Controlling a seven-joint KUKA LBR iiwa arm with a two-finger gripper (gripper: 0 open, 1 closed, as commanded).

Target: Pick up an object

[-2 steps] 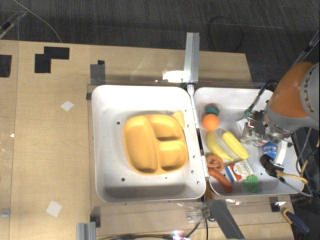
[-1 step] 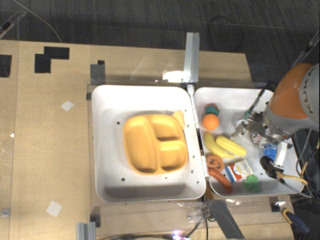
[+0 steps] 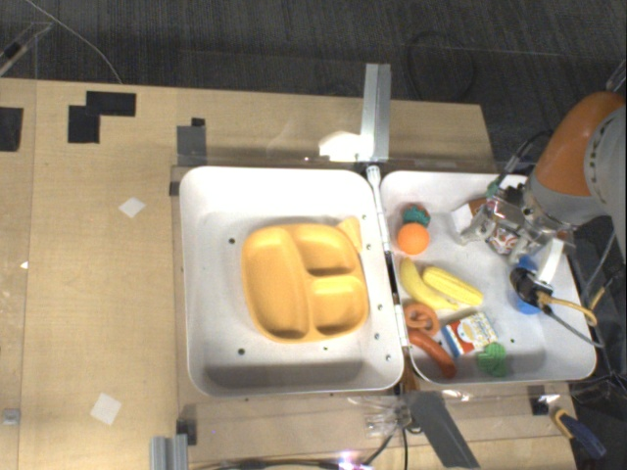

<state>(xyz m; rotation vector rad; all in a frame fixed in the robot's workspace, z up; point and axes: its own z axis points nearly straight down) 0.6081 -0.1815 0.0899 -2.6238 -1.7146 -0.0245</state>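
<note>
Hovering metal gripper (image 3: 495, 225), finger state unclear, above right bin (image 3: 578, 360); smooth curved banana (image 3: 438, 284) nearby.

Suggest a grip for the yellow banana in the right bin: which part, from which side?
Grip the yellow banana mid-body, coming straight down, fingers closing across its narrow width. It lies flat and slanted across the right white bin, so its long sides are exposed. The orange scissors sit close below its left end, so avoid that end. The gripper is further up the bin.
</note>
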